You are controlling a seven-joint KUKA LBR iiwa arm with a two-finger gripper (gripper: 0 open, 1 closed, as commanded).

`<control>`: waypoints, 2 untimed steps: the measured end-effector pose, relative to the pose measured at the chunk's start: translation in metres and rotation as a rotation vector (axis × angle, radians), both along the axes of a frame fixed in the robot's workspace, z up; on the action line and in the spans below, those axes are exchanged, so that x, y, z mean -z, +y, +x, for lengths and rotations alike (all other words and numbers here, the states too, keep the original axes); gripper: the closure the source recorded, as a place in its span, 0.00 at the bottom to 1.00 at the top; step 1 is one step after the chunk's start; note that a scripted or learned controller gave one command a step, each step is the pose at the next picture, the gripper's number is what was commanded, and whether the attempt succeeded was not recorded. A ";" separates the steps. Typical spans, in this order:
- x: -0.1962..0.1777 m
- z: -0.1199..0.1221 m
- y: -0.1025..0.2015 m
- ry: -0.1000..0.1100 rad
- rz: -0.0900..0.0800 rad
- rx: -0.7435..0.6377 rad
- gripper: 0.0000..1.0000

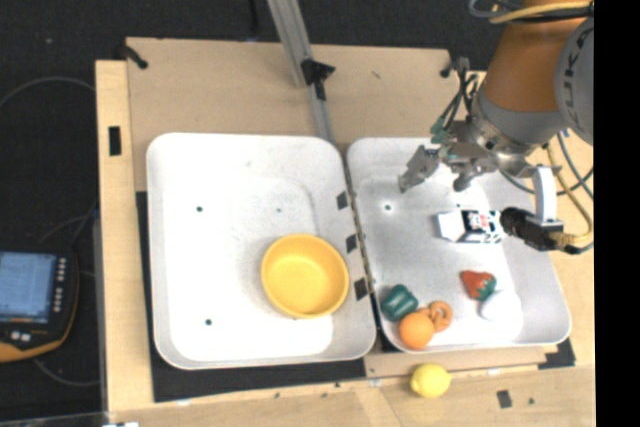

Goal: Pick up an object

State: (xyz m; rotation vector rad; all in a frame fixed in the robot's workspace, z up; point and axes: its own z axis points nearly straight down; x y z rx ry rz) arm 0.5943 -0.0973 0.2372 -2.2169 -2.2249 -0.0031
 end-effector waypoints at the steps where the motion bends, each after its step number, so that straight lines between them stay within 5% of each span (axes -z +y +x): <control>1: 0.000 0.000 0.000 0.000 0.000 0.001 0.00; 2: 0.061 0.001 -0.008 0.006 -0.005 0.005 0.00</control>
